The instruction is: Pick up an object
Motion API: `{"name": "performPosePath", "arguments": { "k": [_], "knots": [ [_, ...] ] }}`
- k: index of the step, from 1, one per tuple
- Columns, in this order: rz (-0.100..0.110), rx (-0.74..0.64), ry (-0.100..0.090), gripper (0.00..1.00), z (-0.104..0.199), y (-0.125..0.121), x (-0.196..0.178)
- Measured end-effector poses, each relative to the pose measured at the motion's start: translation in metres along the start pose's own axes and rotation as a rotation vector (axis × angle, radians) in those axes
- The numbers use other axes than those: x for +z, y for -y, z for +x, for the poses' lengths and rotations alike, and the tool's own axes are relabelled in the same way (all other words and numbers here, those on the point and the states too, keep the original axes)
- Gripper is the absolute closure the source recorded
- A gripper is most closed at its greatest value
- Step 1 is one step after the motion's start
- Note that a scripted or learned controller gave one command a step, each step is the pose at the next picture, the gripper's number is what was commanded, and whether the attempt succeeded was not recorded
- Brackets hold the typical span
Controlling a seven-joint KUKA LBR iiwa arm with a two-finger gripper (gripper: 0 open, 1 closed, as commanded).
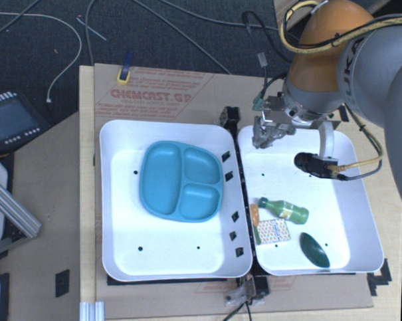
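STAGE: pre-grasp | gripper: finger state cannot be told, nothing seen held, above right bin far end | green bottle, patterned packet, dark green piece: resting in bin | REMAINING: descend, grasp, lift

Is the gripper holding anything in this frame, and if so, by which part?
Nothing is held. The gripper hangs over the far end of the right bin, while the bottle, packet and green object lie at its near end.
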State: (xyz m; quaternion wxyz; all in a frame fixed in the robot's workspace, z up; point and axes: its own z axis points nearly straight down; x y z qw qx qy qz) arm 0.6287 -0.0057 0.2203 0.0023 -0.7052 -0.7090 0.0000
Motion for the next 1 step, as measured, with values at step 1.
{"name": "performPosePath", "arguments": {
  "k": [1],
  "knots": [
    [-0.001,0.000,0.000,1.00,0.0452,0.0030,-0.0018]
  ]
}}
